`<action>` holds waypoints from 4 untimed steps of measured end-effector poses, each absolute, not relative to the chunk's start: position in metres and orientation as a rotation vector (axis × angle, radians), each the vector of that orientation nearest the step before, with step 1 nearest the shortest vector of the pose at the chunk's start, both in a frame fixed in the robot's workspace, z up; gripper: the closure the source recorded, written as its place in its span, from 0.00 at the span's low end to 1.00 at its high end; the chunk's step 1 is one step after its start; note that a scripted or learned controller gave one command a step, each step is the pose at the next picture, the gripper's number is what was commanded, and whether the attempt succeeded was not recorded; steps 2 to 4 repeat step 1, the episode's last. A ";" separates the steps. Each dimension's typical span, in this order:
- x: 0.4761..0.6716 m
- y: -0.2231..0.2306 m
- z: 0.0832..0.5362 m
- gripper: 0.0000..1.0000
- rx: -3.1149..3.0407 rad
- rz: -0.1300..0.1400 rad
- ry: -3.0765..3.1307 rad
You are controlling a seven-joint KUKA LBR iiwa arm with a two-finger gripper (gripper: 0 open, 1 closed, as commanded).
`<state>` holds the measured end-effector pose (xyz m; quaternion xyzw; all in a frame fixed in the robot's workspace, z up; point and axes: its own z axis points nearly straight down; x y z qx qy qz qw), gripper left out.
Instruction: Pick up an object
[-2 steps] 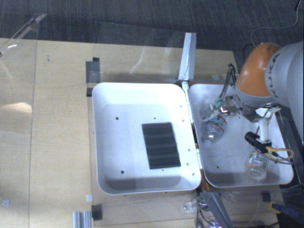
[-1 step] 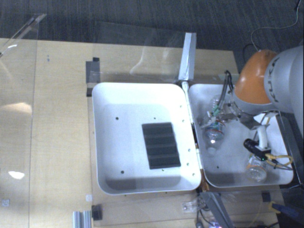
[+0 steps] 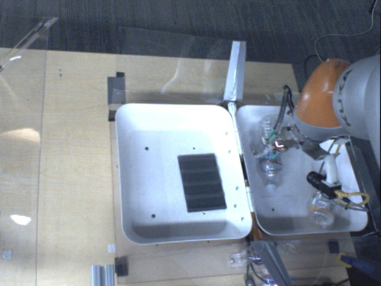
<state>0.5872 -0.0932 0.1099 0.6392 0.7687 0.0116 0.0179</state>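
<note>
We noted dark ridged pad (image 3: 202,182) flat in left bin (image 3: 134,159). Claw (image 3: 275,143) over right bin (image 3: 297,219), above clear glass items (image 3: 269,170); claw state: could not tell.

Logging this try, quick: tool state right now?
Tool: low in the right bin, among clear objects; open or closed cannot be told.

The arm (image 3: 357,97) has a rounded grey metallic casing with a smooth, glossy orange band (image 3: 318,100) bulging like a dome above the wrist. Thin black cables (image 3: 287,103) loop along the wrist's side. Below it, the gripper (image 3: 275,145) is a darker assembly carrying small red and green specks.
</note>
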 end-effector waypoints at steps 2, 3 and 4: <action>0.602 -0.004 0.187 1.00 2.015 0.010 2.403; 0.602 -0.004 0.187 1.00 2.015 0.010 2.403; 0.602 -0.004 0.187 1.00 2.015 0.010 2.403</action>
